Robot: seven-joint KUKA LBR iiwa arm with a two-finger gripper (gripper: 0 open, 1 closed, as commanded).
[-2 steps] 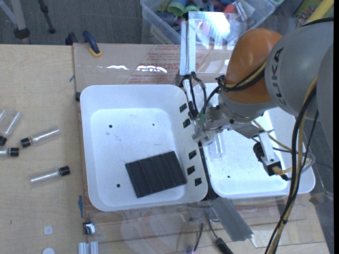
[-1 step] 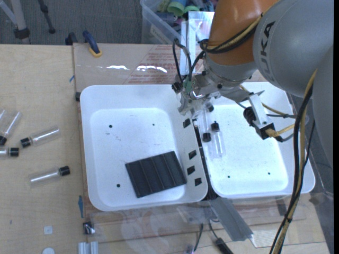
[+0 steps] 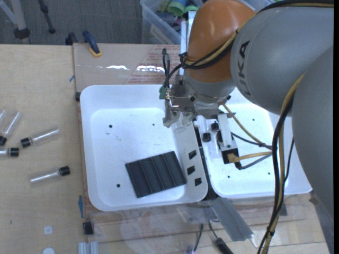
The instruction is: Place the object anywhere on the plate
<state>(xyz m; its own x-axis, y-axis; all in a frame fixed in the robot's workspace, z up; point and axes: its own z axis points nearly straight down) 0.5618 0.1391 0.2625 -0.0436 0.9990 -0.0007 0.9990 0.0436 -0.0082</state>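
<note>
Wooden tabletop [image 3: 37,78] carries two shallow white bins side by side; left bin [image 3: 106,102] is the landmark here. Right bin [image 3: 296,181] butts against it on the far side from the vials. Clear vials with black caps [image 3: 50,173] lie on the wood just outside the left bin, opposite side from the arm. Plastic tub of coloured toys [image 3: 164,9] sits beyond the left bin's far rim.

Dark ribbed rectangular slab [image 3: 155,174] lies flat inside the left bin, in its near corner toward the shared rim. Only loose item in either bin, so I'd take it as the task object. No plate that I can make out; target unclear.

Arm [image 3: 286,41] with orange band [image 3: 214,30] reaches over the shared rim. Jaws [image 3: 177,118] sit above the left bin's far-right area, well apart from the slab, nothing visibly between them. Open or closed: cannot tell, wrist hardware blocks it.

Step, my read: pre-grasp, pick not yet done. Next move needs travel toward the near corner, wrist rotated to the slab's skew, and a grip across its short side since it lies thin and flat. Risk: skidding on the slick bin floor.
</note>
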